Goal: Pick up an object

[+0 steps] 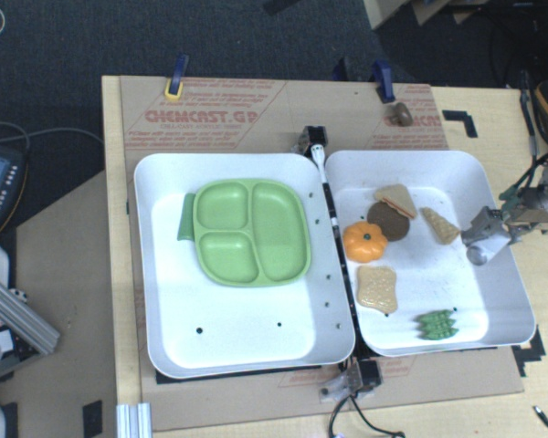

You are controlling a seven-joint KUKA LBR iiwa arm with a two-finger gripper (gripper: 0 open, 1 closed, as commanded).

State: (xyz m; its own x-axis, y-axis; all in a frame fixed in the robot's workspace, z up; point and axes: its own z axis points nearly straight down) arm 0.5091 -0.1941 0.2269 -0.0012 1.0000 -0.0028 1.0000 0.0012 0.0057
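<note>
– Target piece, and where?
– Probably the tan wedge [441,226]. It lies in the right bin [502,290] just beside the gripper [484,237], so it looks the shortest reach. Whether the gripper is clenched or released, I cannot tell.
– Counts?
– Six loose toy foods: wedge, bread slice [397,199], brown disc [386,222], pumpkin [364,242], toast [378,289], green pods [436,325]. One green divided plate [252,231] sits in the left bin [155,272].

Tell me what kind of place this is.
Most likely a robotics lab bench: a white left bin and right bin sit on a clamped board, a toy pumpkin lies in the right bin, and the gripper hangs at that bin's edge.
</note>
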